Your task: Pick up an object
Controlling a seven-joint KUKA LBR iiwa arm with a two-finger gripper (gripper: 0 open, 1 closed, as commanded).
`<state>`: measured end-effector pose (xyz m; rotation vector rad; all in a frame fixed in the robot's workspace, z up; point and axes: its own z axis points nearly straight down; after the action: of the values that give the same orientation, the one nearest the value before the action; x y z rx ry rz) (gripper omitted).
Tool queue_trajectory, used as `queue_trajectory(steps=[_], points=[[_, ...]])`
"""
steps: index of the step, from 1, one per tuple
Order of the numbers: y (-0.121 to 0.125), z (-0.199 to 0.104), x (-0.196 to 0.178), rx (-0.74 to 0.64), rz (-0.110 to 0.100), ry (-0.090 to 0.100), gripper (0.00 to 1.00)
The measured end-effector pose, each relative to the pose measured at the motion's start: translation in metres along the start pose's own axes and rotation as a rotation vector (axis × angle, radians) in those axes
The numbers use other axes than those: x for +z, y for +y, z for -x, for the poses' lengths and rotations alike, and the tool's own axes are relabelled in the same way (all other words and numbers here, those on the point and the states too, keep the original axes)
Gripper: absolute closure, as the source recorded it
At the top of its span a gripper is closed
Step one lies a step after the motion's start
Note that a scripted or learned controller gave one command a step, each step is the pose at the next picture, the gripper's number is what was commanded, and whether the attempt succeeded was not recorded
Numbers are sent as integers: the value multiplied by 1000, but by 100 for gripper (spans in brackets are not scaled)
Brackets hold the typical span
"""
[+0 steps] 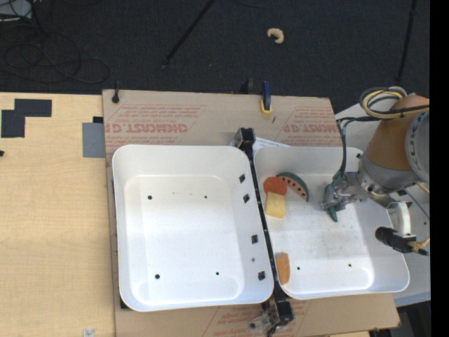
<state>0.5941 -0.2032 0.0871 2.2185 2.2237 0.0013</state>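
Over the right bin (379,276): arm's hand (335,206) lowered, finger spacing impossible to judge.
Near the divider lie a watermelon slice (293,183), red piece (274,186), yellow block (276,206) and orange piece (282,267), apart from the hand.

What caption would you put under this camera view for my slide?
The end effector hangs over the right bin, beside a watermelon slice, a yellow block and an orange piece.

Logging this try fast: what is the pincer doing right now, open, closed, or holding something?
Pincer: over the right bin, nothing seen between its tips; open or closed cannot be told from this view.
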Motion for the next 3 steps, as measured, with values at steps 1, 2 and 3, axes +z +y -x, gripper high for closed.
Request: queue_trajectory(steps=[1,2,3], points=[[-31,10,-1,2,-3,0,100],[-56,9,-2,2,-2,0,100],[-46,11,-1,2,-2,0,100]])
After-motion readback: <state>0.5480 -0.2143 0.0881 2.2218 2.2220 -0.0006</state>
